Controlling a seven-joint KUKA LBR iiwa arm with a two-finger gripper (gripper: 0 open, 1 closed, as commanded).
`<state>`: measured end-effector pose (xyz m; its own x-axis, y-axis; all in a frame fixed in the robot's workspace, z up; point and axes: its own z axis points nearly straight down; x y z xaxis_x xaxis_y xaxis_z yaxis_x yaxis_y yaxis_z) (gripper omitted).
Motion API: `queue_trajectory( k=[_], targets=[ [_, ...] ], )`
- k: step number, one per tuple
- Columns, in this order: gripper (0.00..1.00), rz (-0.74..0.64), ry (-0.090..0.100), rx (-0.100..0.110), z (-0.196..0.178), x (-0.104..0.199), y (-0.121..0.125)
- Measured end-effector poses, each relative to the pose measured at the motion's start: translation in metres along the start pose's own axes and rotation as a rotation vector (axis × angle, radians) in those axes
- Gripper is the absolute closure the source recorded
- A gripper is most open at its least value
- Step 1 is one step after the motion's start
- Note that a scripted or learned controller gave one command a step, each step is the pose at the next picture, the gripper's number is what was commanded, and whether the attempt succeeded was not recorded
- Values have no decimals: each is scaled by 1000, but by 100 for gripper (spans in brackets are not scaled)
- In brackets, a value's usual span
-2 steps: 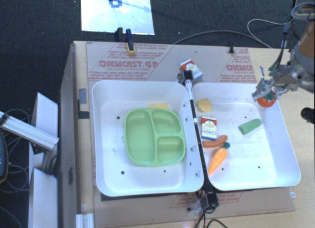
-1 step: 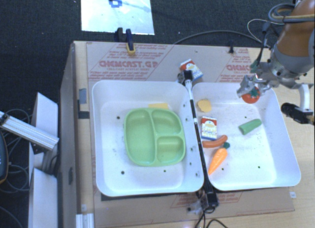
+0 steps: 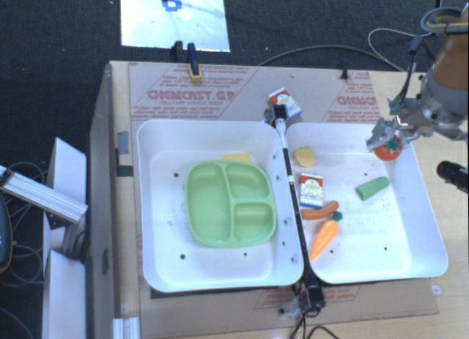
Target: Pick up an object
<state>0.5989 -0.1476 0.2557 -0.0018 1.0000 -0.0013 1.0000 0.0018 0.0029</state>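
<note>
My gripper (image 3: 389, 137) hangs over the back right corner of the right bin (image 3: 421, 253). Directly under it, touching or nearly touching it, is a small red tomato-like object (image 3: 387, 153). Whether the tomato is gripped is hidden from this angle. Lying loose in the same bin are a green block (image 3: 372, 187), a yellow round piece (image 3: 304, 157), a small red-and-white carton (image 3: 311, 190), a sausage (image 3: 320, 211) and a carrot (image 3: 323, 236).
The left bin (image 3: 165, 264) holds a green divided plate (image 3: 229, 203) with a yellow slice (image 3: 236, 158) behind it. Another small carton (image 3: 283, 104) lies at the back where the bins meet. Cables run behind the bench at the right.
</note>
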Motion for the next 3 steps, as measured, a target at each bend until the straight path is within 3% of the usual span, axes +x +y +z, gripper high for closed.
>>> queue_trajectory(
  k=[1, 2, 3],
  targets=[
    [100, -3, 1, 1, 21, 8, 62],
    [100, 0, 0, 1, 8, -7, -27],
    [100, -1, 1, 2, 166, 19, 22]
  ],
)
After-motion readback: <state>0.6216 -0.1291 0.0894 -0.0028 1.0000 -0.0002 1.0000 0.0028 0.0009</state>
